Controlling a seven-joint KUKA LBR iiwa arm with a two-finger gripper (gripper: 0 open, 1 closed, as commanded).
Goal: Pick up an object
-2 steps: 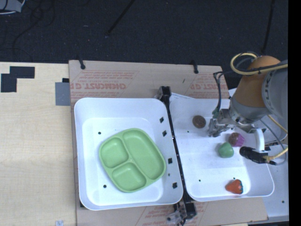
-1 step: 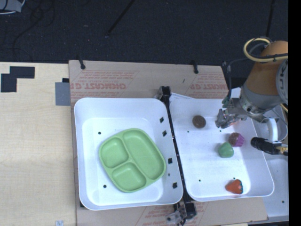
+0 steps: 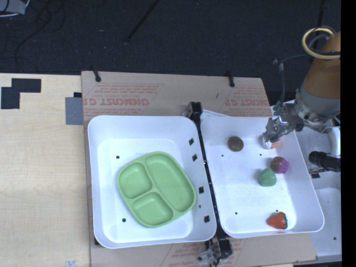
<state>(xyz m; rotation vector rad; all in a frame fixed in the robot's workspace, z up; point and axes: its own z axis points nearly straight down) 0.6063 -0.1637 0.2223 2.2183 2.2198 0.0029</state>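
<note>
The right bin (image 3: 245,204) holds a brown round object (image 3: 235,143), a purple-pink object (image 3: 279,164), a green object (image 3: 267,177) and an orange-red object (image 3: 277,220). My gripper (image 3: 272,136) hangs at the bin's far right edge, right of the brown object and above the purple one. Its tips sit close over the bin floor, with a small white-and-red bit showing at them. The arm's orange band (image 3: 322,77) rises behind it.
The left bin (image 3: 105,143) holds a light green divided plate (image 3: 156,189). A black divider with clips (image 3: 203,166) runs between the bins. Cardboard (image 3: 167,93) lies under both bins, and a black fixture (image 3: 327,161) juts in at the right.
</note>
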